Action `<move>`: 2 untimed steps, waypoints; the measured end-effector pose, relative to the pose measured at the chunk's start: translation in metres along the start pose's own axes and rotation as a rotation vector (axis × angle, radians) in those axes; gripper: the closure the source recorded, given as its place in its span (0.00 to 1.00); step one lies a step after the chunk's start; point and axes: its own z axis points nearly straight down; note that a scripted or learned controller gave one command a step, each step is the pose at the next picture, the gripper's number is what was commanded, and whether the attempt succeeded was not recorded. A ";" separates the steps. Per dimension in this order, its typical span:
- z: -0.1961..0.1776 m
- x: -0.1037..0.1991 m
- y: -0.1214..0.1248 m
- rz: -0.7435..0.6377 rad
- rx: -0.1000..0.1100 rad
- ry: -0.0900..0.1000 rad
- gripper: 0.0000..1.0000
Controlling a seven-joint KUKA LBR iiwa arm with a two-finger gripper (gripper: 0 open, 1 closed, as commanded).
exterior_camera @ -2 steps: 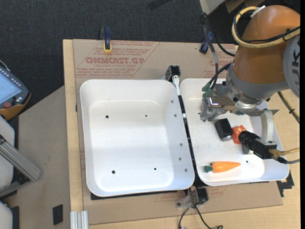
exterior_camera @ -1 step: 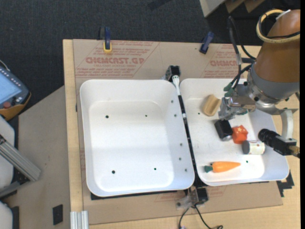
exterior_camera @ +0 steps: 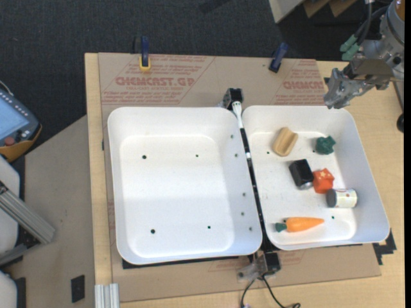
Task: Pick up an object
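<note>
At the frame's upper right, the gripper (exterior_camera: pixel 335 97) hovers empty, fingers slightly spread, above the right bin (exterior_camera: pixel 369 191) holding a carrot (exterior_camera: pixel 302 224).

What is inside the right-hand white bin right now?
Inside the right-hand white bin: tan bread-like piece, green lump, black block, orange-red piece, small cylinder, toy carrot. Undersides hidden.

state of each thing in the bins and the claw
claw: above the right bin's far corner, holding nothing
tan bread-shaped block: lying loose
dark green lump: loose
black block: touching orange-red block
white and grey cylinder: on its side
orange toy carrot: lying flat
</note>
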 end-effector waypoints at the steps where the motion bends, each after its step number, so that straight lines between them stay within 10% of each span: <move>1: 0.146 -0.005 -0.008 0.005 0.037 0.001 1.00; 2: 0.154 0.038 -0.055 0.000 0.029 0.003 1.00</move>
